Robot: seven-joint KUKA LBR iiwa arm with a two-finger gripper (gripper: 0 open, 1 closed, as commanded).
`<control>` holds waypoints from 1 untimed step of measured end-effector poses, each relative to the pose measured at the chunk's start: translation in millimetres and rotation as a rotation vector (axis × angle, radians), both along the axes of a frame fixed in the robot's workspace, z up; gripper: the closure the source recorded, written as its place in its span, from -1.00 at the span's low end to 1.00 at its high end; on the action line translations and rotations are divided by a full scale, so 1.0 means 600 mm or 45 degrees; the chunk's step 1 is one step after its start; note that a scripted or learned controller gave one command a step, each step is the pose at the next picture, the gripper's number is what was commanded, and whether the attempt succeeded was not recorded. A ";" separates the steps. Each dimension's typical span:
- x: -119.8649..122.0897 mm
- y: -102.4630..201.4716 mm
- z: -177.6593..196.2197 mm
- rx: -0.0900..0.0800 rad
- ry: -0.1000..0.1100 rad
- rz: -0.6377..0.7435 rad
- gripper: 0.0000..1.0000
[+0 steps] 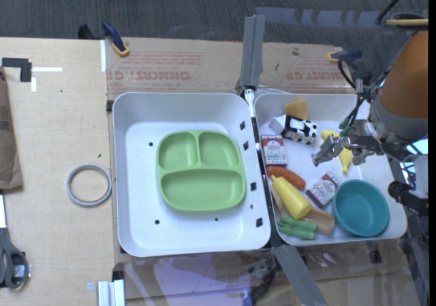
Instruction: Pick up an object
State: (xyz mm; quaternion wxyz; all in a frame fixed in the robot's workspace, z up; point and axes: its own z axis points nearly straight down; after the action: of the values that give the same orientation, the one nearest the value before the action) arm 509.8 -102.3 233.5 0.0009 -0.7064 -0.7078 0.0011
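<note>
The gripper (332, 153) hangs over the right bin (397, 230), in the right-middle of the frame, its grey fingers splayed apart with nothing between them. A yellow banana-like piece (345, 157) lies directly beneath and just right of the fingertips; whether metal touches it is hard to judge from this slant.

The nearest objects ring the claw closely. Up and to its left stands a small black-and-white toy cow (300, 129), with a yellow cheese-like wedge (296, 107) above it near the bin's top edge. Below the claw sits a small red-and-white packet (322, 190), tilted, and just right of that a teal bowl (360, 208), upright, in the bin's lower right corner. Further left, along the bin's left wall, lie a red-and-white carton (274, 150), an orange carrot (285, 175), a yellow mustard bottle (291, 197) on its side, and green bean pods (297, 228) at the bottom.

The left bin (129, 161) holds a green divided plate (201, 170), flat at its centre.
</note>
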 end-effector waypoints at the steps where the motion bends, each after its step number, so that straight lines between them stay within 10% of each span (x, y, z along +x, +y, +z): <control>1: -0.056 -0.014 -0.199 0.001 0.002 -0.030 -1.00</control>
State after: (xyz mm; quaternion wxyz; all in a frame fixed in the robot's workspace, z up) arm 476.5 -111.0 114.0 0.0019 -0.7147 -0.6994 0.0013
